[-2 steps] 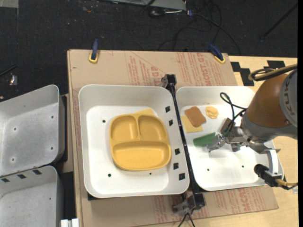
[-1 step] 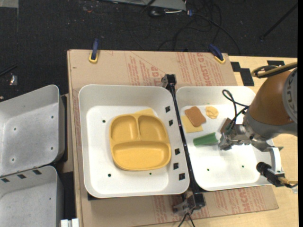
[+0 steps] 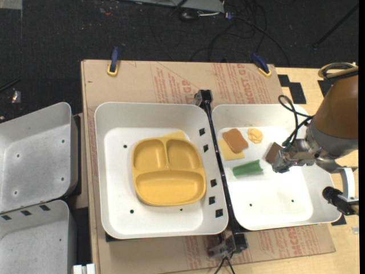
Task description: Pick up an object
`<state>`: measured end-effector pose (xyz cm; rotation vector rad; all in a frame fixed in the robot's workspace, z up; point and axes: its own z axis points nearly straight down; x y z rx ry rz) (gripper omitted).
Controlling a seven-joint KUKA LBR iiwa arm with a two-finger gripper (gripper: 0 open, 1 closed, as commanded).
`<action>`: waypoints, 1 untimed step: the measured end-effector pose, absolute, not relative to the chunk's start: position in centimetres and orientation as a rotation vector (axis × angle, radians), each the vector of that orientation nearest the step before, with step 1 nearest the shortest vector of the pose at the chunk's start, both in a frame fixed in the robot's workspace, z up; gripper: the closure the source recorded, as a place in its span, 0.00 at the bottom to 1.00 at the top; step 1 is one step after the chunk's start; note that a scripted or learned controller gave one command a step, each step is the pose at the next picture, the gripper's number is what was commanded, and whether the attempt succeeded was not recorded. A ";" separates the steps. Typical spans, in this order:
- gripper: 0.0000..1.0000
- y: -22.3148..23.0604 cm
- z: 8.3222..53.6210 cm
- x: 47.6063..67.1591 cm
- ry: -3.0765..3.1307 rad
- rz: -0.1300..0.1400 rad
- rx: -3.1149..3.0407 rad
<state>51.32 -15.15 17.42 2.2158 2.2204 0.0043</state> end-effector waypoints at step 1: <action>1.00 -14.4 23.0 52.2 2.222 0.005 2.213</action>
